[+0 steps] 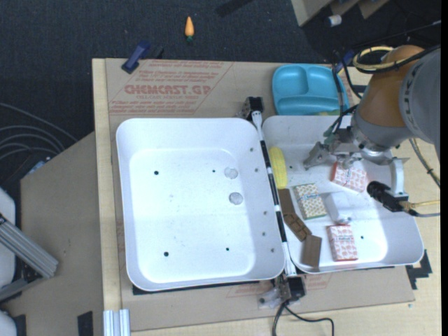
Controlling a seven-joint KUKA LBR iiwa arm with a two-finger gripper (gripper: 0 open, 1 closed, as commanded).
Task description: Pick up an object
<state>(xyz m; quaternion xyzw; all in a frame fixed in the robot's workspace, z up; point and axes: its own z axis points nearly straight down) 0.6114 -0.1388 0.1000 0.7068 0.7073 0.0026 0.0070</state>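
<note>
My gripper [327,161] hangs low over the back half of the right bin [399,247], open, with nothing between its fingers. Just to its right and in front lies a red-and-white packet [350,178], close to one fingertip. A yellow corn-like piece [278,167] lies against the bin's left wall. A green patterned packet [311,201] sits in the middle, with a clear wrapper [340,205] beside it. Two brown bars [295,222] [311,252] lie along the front left, and a second red-and-white packet [342,243] lies near the front.
The left bin [140,135] holds two small clear discs [232,173] [236,199]. A blue divided tray [306,89] stands behind the right bin. The grey and orange arm [399,96] covers the right bin's back right corner. A black cable [388,196] crosses its right side.
</note>
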